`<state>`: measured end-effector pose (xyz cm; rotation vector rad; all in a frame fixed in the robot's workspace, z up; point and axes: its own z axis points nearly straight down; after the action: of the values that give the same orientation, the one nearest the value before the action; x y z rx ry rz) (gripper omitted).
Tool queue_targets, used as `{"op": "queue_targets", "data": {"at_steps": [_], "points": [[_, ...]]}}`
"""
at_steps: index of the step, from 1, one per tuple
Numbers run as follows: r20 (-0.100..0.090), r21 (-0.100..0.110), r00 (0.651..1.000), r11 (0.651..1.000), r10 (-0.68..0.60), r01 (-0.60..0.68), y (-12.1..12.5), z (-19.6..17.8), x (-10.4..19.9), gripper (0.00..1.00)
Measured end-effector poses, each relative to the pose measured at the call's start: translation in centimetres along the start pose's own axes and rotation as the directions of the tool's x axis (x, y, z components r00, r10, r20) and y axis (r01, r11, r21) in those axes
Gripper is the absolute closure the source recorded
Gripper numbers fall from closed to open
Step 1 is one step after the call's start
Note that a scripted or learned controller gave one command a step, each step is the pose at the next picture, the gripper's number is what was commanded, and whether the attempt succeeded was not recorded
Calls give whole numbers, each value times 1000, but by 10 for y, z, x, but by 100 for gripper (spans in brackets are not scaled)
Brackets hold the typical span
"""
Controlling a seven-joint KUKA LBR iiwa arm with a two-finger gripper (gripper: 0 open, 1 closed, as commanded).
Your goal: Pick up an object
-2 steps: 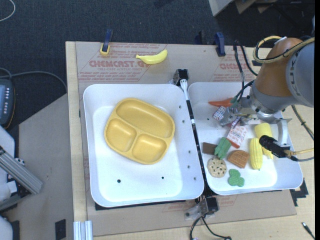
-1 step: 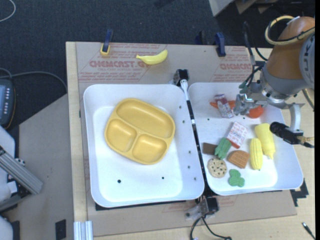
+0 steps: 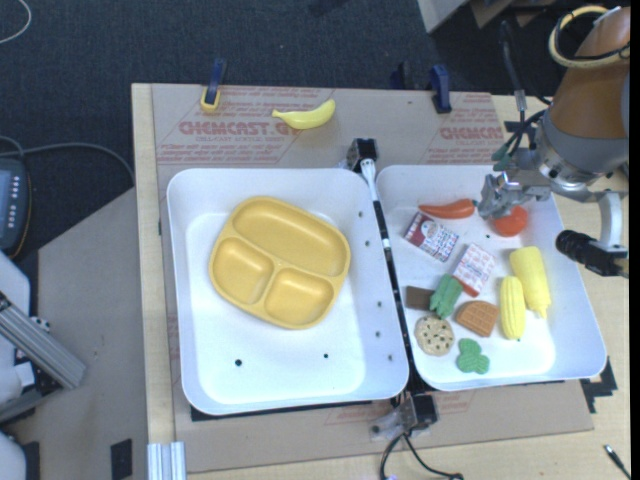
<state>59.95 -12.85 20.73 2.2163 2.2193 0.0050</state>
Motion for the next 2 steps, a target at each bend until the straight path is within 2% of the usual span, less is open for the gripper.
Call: {"op": "queue_targets", "data": {"at_steps": [1,2], "points": [[0,1,1000,1000,0,0,1,-19,0,100],[-3,10,1000,1000,-1,1,-30,-14,39,100]]}}
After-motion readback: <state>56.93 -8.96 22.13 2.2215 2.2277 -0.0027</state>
